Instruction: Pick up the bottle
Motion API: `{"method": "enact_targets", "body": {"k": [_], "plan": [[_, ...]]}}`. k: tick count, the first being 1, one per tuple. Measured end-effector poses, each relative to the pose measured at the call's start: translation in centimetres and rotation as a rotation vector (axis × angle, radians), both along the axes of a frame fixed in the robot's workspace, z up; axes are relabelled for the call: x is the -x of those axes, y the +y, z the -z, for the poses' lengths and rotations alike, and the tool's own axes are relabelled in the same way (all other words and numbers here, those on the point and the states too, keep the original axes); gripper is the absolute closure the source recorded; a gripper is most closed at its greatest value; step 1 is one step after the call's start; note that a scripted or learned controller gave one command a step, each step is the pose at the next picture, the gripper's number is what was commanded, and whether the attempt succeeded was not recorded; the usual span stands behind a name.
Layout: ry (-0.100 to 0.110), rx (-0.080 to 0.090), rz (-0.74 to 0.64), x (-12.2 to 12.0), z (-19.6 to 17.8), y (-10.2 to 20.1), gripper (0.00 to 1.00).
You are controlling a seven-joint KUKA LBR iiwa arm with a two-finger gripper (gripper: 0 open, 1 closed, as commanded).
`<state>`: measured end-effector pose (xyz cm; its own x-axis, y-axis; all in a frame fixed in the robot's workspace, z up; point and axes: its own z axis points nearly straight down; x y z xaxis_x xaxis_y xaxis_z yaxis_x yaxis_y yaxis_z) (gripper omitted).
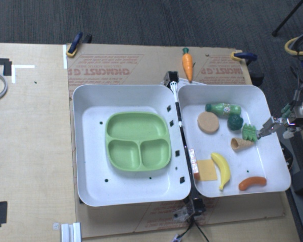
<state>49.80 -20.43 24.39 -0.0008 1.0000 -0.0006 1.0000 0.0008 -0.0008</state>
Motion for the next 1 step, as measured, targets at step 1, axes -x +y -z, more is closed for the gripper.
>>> {"method": "enact_targets", "body": {"k": [1], "plan": [[0.0,0.001,-0.001,-0.05,-0.93,-0.02,1.0]]}}
